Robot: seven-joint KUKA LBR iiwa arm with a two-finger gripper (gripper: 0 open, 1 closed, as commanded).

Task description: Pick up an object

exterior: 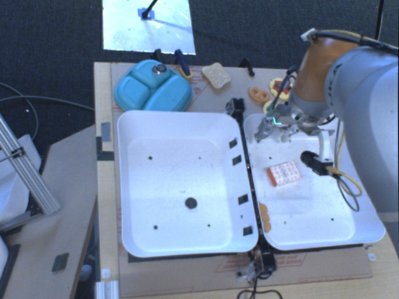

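Note:
My gripper (pixel 272 127) hangs over the far left corner of the right bin (pixel 324 226), under the grey wrist with the orange band. A small orange and white box (pixel 285 174) lies flat on the floor of that bin, a little in front of the gripper and apart from it. Against the right bin's left wall, near the front, rests a small orange-brown piece (pixel 265 217). On the floor of the left bin (pixel 134 167) lies a small dark disc (pixel 191 202). Nothing shows in the gripper.
Behind the bins sit a blue lidded container (pixel 153 87), a slice of toy toast (pixel 216 75), an orange pretzel-like piece (pixel 258 94) and a yellow and red toy (pixel 278 86). A black clip strip (pixel 242 161) joins the two bins. A yellow cable (pixel 346 182) loops from the arm over the right bin.

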